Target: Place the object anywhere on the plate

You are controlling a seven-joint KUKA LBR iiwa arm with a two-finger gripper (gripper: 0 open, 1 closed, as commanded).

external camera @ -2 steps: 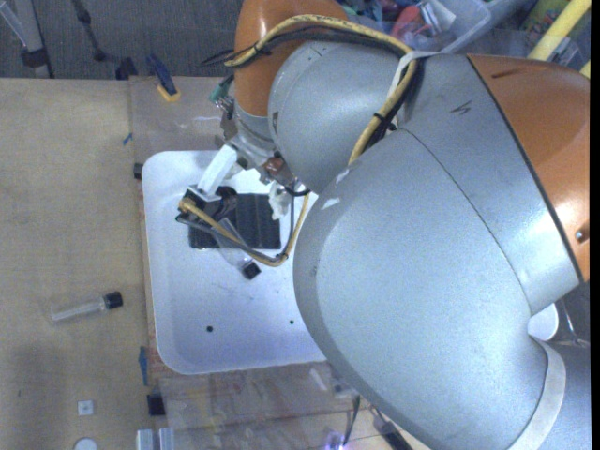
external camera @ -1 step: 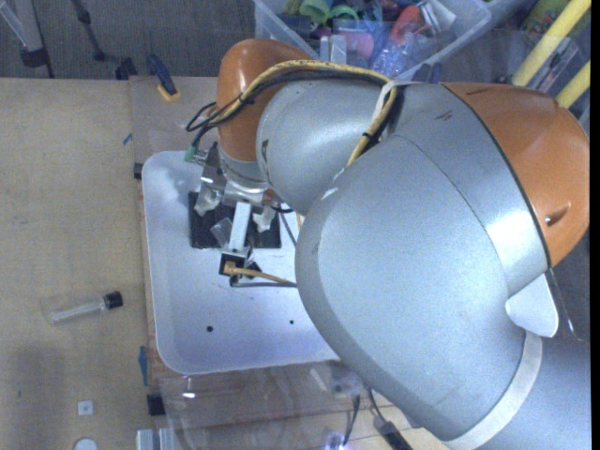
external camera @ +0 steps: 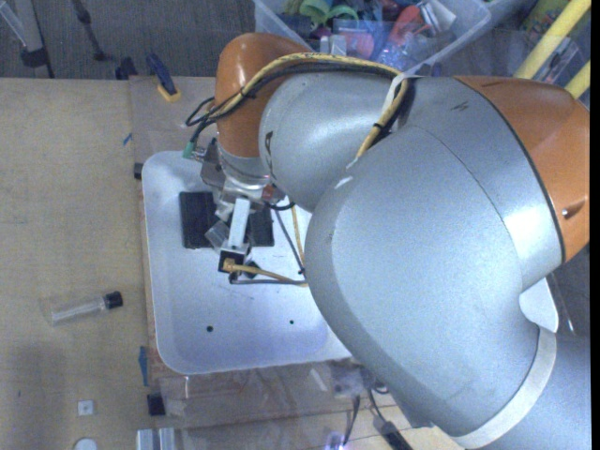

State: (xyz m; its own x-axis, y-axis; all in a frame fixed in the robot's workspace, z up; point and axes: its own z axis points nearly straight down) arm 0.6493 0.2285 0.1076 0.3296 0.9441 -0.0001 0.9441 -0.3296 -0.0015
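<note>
Gripper: the gripper (external camera: 236, 251) hangs low over the white bin (external camera: 187, 336); grip state cannot be told.
Object: none identifiable between or beneath it.
Plate: hidden, perhaps behind the arm (external camera: 422, 251).
Progress: placement apparently not yet done.

white bin (external camera: 187, 340), grey and orange arm (external camera: 422, 232)
</note>
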